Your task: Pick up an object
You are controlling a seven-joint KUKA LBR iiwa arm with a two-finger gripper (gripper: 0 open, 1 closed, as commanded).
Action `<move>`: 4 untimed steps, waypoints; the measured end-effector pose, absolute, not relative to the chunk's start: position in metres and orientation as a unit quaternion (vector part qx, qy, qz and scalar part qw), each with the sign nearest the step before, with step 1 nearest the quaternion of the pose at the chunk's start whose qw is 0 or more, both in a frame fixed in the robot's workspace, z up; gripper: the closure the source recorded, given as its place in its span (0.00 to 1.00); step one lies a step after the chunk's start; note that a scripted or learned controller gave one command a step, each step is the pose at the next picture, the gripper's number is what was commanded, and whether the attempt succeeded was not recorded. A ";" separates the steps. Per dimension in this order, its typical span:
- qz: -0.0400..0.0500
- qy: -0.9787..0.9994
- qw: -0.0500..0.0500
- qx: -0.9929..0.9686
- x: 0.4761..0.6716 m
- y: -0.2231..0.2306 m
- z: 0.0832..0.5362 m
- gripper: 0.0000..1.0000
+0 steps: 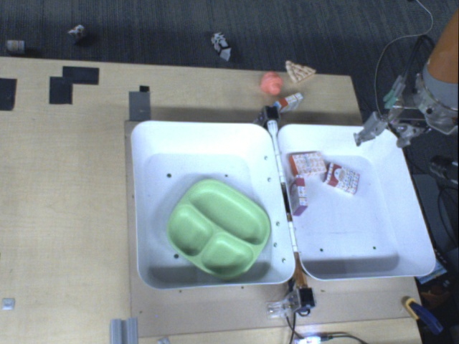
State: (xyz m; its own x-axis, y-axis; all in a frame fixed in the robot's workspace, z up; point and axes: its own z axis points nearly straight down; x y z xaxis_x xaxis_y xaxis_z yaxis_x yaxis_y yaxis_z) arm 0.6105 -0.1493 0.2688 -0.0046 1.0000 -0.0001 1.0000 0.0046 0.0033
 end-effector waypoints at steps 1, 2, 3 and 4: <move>0.004 0.708 0.006 0.706 0.601 -0.117 0.099 0.00; 0.005 0.708 0.009 0.706 0.602 -0.118 0.111 1.00; 0.005 0.708 0.009 0.706 0.602 -0.118 0.110 0.00; 0.005 0.708 0.011 0.706 0.577 -0.085 0.091 0.00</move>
State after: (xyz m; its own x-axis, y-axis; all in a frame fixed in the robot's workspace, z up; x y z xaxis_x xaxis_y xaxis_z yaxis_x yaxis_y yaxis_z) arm 0.5773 -0.0853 0.0914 -0.0024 1.0000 -0.0085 0.9997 0.0025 0.0225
